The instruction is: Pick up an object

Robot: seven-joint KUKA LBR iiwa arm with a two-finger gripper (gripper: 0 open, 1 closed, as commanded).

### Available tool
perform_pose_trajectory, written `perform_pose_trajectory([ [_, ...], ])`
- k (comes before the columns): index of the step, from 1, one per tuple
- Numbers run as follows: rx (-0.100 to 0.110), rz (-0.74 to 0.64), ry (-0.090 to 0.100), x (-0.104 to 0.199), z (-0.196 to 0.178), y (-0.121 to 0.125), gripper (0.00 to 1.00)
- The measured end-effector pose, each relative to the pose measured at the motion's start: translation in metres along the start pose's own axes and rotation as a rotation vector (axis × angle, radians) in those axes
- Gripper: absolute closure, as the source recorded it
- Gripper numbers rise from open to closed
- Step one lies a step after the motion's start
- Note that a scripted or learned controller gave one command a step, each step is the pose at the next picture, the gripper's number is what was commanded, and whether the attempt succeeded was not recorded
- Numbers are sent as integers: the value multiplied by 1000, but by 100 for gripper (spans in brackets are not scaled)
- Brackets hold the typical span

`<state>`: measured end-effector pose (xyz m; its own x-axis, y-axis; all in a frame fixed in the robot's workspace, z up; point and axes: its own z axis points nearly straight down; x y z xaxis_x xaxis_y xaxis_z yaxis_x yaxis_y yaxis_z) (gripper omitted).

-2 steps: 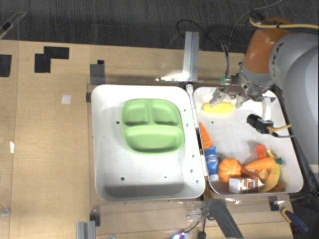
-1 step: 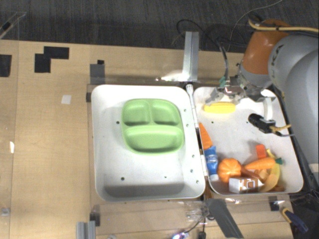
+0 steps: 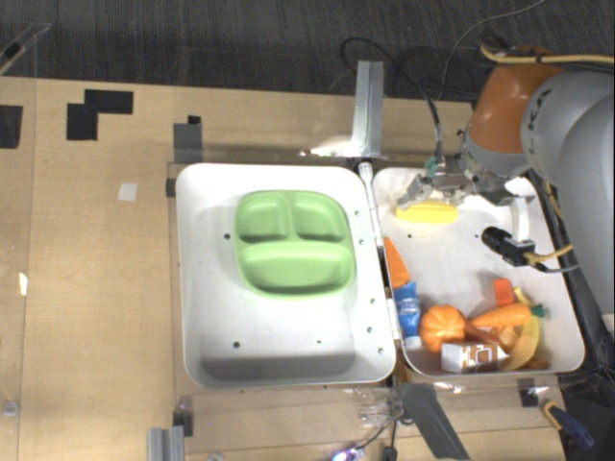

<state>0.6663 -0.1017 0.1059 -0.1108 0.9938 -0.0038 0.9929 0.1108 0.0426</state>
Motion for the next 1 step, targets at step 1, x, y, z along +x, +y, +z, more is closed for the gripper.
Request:
perform_pose_trajectory([
  [1,2,-66,1,-17,0,3,0],
])
